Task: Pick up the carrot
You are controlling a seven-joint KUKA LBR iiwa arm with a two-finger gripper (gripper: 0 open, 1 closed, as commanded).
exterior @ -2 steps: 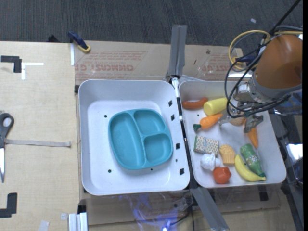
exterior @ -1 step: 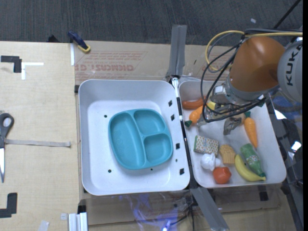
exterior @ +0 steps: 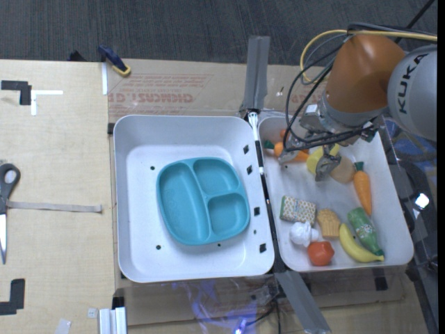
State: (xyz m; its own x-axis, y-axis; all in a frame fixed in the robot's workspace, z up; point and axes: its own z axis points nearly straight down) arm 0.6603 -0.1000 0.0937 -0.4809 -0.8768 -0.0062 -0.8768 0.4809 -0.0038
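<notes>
The arm (exterior: 372, 68) fills the upper right of the frame, its orange band above the right bin (exterior: 396, 252). The left bin (exterior: 128, 207), at centre, bears a blue tray (exterior: 203, 200) with three compartments.

The gripper (exterior: 325, 167) hangs low over the upper part of the right bin, among a small clutter of toys: something yellow and something orange lie just beside it, too crowded to name. Whether its jaws are spread or pressed together I cannot tell, and nothing can be seen pinched between them.

Lower in that bin lie a banana (exterior: 356, 245), a green packet (exterior: 365, 229), a patterned block (exterior: 297, 209), a cracker (exterior: 328, 221), a tomato (exterior: 320, 253) and a small white piece (exterior: 301, 234).

The carrot (exterior: 361, 188) lies at the bin's right side, just below and right of the gripper, green top toward the upper frame, tip pointing down. It looks like a light, stiff plastic toy, smooth and tapered, so likely to slip toward the thin end. The thick upper half, across its width, seems the best hold.
</notes>
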